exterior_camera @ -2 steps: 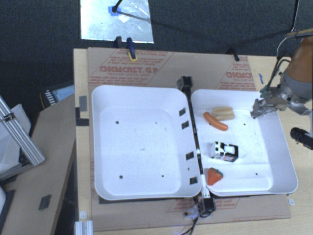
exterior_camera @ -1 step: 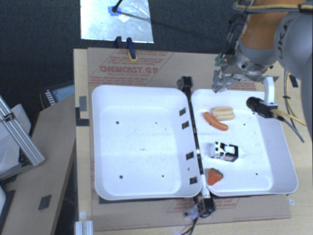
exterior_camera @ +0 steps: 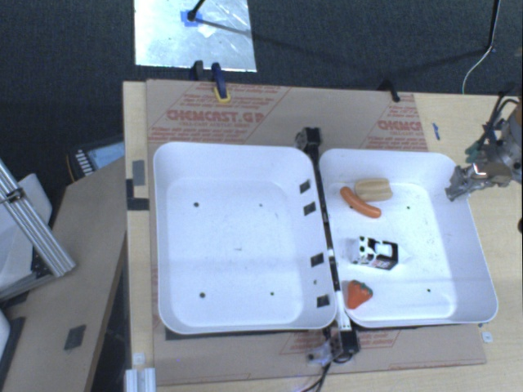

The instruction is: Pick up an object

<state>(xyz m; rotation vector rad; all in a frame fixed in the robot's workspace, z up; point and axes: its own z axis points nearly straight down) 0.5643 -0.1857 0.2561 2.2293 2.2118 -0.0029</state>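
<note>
**Waiting at the rim, nothing lifted yet**

Sitting on the pale wooden surface [exterior_camera: 507, 300] is a brown cardboard sheet [exterior_camera: 270, 109] printed in red with "CHEMCAST GP" beside the left bin and the same words, partly readable, toward the right. On it are lying two shallow white plastic bins: the left bin [exterior_camera: 237, 243] and the right bin [exterior_camera: 466, 292], which is holding every candidate. The grey two-finger gripper [exterior_camera: 467, 182] is hanging at the right bin's far right rim, well apart from the objects; whether its jaws are apart or together I cannot tell, and nothing is showing between them. So the pick is looking not yet begun: approach, grasp and lift are all remaining. In the right bin are resting a small black-and-white box [exterior_camera: 376, 253] with unreadable markings, an orange-red sausage-shaped toy [exterior_camera: 360, 202] touching a tan bread-like block [exterior_camera: 373, 189], and an orange-red wedge with a green tip [exterior_camera: 358, 294] near the divider.
</note>
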